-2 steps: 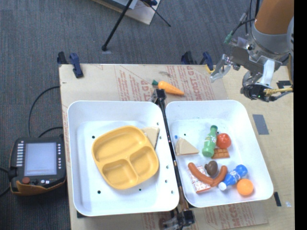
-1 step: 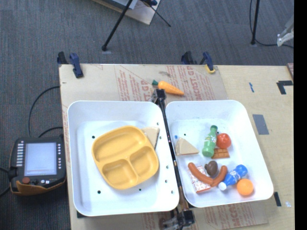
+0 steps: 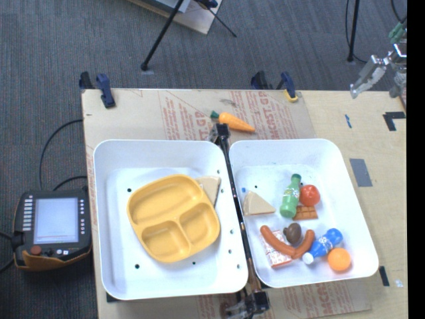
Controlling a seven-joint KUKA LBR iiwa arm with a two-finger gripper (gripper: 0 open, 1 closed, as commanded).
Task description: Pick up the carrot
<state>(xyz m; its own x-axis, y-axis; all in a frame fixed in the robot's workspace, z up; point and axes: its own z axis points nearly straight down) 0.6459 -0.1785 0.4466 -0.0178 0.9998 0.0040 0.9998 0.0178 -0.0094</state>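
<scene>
The carrot (image 3: 236, 121) is small and orange with a green top at its left end. It lies on the cardboard bench top just behind the two bins, near where they meet, outside both. My gripper (image 3: 372, 77) hangs at the far right, above the bench's back right corner, well away from the carrot and to its right. Nothing shows in its grasp.
The left bin (image 3: 106, 178) holds a yellow divided plate (image 3: 174, 216) and a sandwich wedge. The right bin (image 3: 352, 178) holds a green bottle (image 3: 290, 197), tomato, sausage, blue bottle, orange ball and other toy food. Blue clamps (image 3: 105, 88) grip the bench's back edge. A teach pendant (image 3: 53, 228) lies at left.
</scene>
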